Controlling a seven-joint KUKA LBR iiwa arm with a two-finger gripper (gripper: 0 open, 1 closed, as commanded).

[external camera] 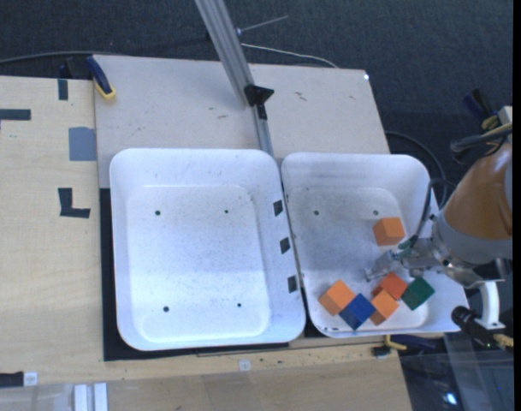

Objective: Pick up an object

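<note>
The right bin (354, 178) holds several small blocks. One orange block (388, 229) lies alone near the bin's right wall. A cluster sits at the front right: an orange block (335, 296), a blue block (356, 312), another orange block (384, 306), a red-orange block (395, 285) and a green block (418, 293). My gripper (387, 269) reaches in from the right, low over the bin, between the lone orange block and the cluster, just above the red-orange block. I see no block in its grasp.
The left bin (123, 229) stands beside the right one. A metal pole (230, 50) slants from the top down to the seam between the bins. The arm's orange band (487, 199) hangs over the right bin's right rim. Cables lie at the right.
</note>
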